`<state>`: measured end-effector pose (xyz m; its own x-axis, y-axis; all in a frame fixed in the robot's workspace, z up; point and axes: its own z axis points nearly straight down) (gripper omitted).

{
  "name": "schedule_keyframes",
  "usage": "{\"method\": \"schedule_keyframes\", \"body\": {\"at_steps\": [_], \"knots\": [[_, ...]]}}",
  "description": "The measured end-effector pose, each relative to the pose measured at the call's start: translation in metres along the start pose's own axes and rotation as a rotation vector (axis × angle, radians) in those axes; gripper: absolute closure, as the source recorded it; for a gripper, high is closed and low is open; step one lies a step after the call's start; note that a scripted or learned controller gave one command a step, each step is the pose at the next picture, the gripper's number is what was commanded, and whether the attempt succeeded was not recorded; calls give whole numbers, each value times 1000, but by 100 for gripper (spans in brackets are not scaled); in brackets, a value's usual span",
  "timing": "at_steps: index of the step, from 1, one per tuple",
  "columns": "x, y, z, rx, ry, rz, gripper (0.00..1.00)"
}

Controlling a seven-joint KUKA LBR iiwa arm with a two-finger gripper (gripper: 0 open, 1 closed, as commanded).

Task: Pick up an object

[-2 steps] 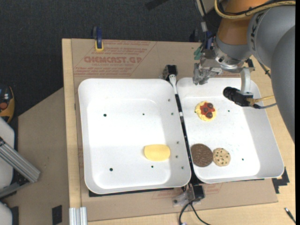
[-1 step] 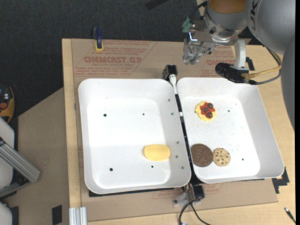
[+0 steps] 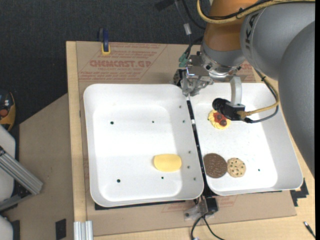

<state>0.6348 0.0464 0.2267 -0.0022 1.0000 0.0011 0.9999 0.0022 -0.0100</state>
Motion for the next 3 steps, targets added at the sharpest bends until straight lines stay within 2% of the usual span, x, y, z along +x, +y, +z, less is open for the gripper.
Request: {"method": "schedule_keyframes", "body": {"at_steps": [1,2,3], "knots": [[54,30,13,-12,1,-3,100],[112,-31,66,1,1,-4,100],[135,-4,-52,-25,3,-2,100]]}}
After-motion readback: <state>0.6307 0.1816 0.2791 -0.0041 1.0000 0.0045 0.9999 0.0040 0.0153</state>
